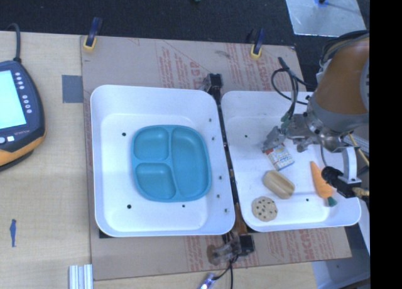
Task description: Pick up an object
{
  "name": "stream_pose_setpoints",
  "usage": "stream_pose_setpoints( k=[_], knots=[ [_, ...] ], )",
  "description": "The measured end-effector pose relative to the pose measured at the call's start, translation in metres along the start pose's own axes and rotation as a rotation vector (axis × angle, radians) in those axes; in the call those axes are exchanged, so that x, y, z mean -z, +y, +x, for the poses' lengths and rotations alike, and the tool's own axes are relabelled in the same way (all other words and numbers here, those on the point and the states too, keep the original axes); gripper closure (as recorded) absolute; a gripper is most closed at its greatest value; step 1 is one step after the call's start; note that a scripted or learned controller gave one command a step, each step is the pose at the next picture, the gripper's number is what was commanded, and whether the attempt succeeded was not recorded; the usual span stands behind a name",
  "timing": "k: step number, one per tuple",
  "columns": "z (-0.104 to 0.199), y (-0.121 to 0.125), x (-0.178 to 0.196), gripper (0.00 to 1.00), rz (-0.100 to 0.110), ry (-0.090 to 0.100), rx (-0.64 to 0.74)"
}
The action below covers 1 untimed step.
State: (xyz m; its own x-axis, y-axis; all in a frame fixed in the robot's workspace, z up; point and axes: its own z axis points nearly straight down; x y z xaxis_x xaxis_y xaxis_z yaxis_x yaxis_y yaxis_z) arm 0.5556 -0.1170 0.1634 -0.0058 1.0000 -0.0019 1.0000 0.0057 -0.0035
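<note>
The right bin [251,109] holds several small items. A small white packet with red and blue print [282,158] lies near its middle, a tan bread roll [278,184] just below it, a chocolate-chip cookie [264,208] near the front wall, and an orange carrot [321,181] toward the right. My gripper [274,141] hangs low over the bin, directly above the packet's upper edge and close to it. I cannot make out whether it touches the packet. The grey and orange arm [342,87] covers the bin's right rear part.
The left bin [107,109] bears a blue divided plate [171,162] in its middle. An orange-edged tablet [16,112] lies at the bench's left edge. Black cables [286,83] loop beside the arm. Clamps [92,35] hold the cardboard at the back.
</note>
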Motion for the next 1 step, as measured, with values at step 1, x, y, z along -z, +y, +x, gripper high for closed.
stream_pose_setpoints(
  k=[1],
  knots=[
    [-0.0274,0.0297,-0.0724,0.00,0.001,0.000,-0.001]
  ],
)
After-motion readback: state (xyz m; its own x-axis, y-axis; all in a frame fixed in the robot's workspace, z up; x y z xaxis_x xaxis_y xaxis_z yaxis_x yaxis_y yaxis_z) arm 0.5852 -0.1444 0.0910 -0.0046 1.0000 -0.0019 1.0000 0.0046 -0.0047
